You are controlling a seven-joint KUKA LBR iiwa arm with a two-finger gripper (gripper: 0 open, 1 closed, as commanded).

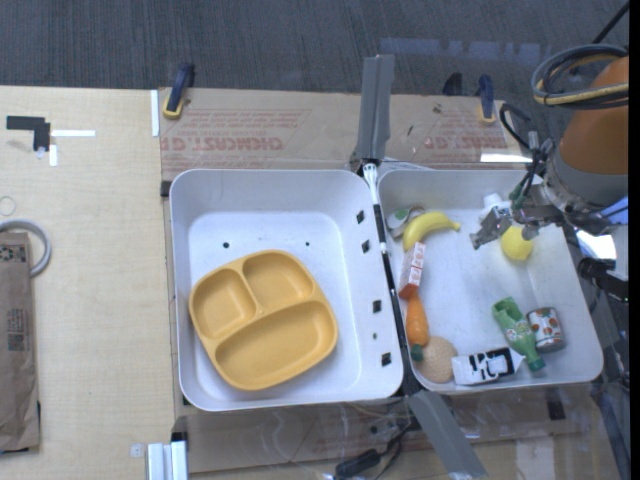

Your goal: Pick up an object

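Note:
The right bin holds several small objects. A banana lies at its back left, with a red and white packet and a carrot below it along the left wall. A yellow lemon sits near the back right. My gripper hangs low over the bin's back, just left of and above the lemon, close to it or touching it. A green bottle, a small can, a white and black box and a tan round piece lie along the front.
The left bin holds a yellow divided plate. A grey divider post stands behind the wall between the bins. Cables and the orange-banded arm crowd the right edge. A brown paper bag lies on the bench at far left.

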